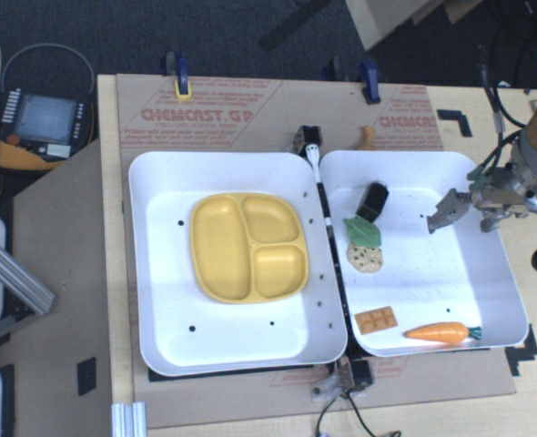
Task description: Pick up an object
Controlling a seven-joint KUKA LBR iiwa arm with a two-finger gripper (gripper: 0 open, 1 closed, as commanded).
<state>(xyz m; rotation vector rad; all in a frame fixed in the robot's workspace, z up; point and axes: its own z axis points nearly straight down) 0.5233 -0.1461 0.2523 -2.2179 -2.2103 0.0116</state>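
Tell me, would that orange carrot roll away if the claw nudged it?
Probably somewhat. The carrot looks rounded and tapered, so a sideways push would likely roll it in a curve. It lies close to the right bin's near wall, which should stop it. It looks like smooth plastic, so the gripper might slip.

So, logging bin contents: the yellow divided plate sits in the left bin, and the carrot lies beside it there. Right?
Not quite. The yellow divided plate does sit in the left bin, but the camera view shows the carrot in the right bin, near its front edge.
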